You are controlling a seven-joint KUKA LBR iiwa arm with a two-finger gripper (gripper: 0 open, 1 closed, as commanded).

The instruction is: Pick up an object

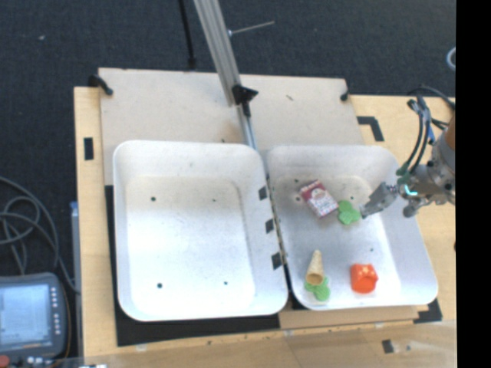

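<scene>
The right bin point(399, 251) holds several small items. A red and pink packet point(318, 199) lies near its middle top, with a small green piece point(349, 213) just to its right. Near the front lies a tan cone with a green end point(315, 271), and an orange-red block point(364, 277) sits to its right. My gripper point(394, 204) hangs over the bin's right side, open, with nothing between its fingers. Its left finger point(377, 201) slants toward the green piece and stops just short of it.
The left bin point(130, 228) sits beside the right one, separated by a narrow gap with black clips. A slanted metal pole point(219, 44) rises behind the bins. Cables loop near the arm at the right edge.
</scene>
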